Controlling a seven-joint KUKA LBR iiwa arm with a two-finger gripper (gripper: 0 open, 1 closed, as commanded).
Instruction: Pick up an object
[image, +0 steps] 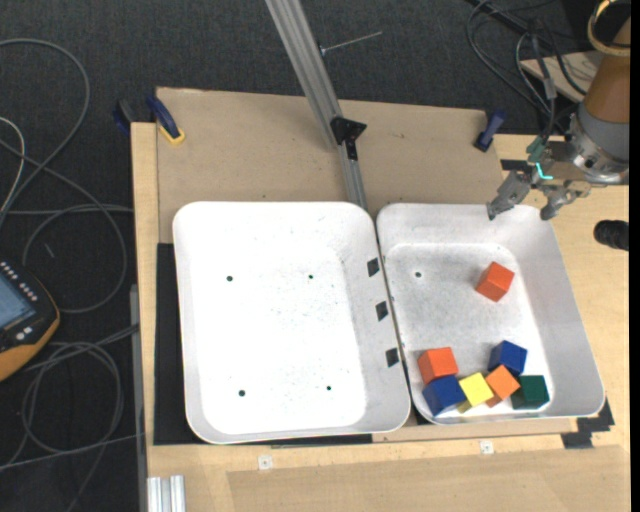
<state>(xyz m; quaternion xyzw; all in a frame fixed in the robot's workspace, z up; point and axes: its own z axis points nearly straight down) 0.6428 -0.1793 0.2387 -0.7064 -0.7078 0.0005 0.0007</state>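
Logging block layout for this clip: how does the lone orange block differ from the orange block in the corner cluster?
The lone orange block sits apart mid-bin, touching nothing; the clustered orange block sits against a blue block. The lone one lies nearer the gripper. Both are orange cubes in the right bin.

My gripper (524, 207) hangs over the far right corner of the right bin (560, 290), fingers spread apart with nothing between them. Below it, an orange cube (494, 281) sits alone on the bin floor, tilted on what looks like an edge, though I cannot be sure. Along the near wall a cluster lies packed together: an orange block (436, 362), a blue block (443, 394) touching it, a yellow block (475, 389), a small orange block (502, 381), a blue cube (509, 355) behind that, and a green block (533, 390) at the right end. The left bin (200, 300) sits just beside, on the tabletop (250, 140).
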